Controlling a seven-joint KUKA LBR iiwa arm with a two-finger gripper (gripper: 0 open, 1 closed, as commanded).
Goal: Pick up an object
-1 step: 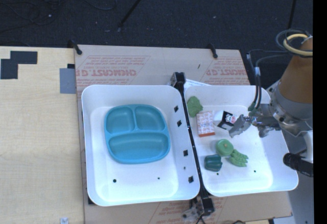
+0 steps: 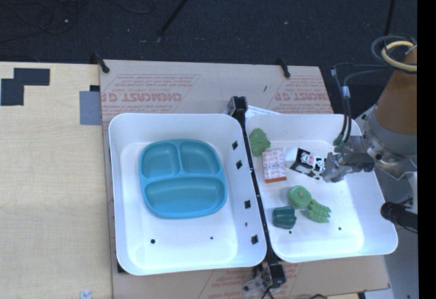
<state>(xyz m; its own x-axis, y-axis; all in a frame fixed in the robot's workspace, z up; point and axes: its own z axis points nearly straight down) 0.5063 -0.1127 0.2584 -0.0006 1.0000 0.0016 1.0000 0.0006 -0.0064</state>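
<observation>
Both bins (image 2: 129, 154) smooth white plastic; divided plate (image 2: 182, 177) glossy blue plastic; board (image 2: 157, 90) beneath matt brown cardboard; bench (image 2: 48, 189) pale wood-grain.

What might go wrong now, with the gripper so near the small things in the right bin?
1. The gripper sits right beside the black-and-white card; a flat card is probably hard to grasp and may just slide.
2. The green toy and dark green block lie close together, so a grasp there may push one away.
3. The gripper is near the right bin's rim and might bump it.
</observation>
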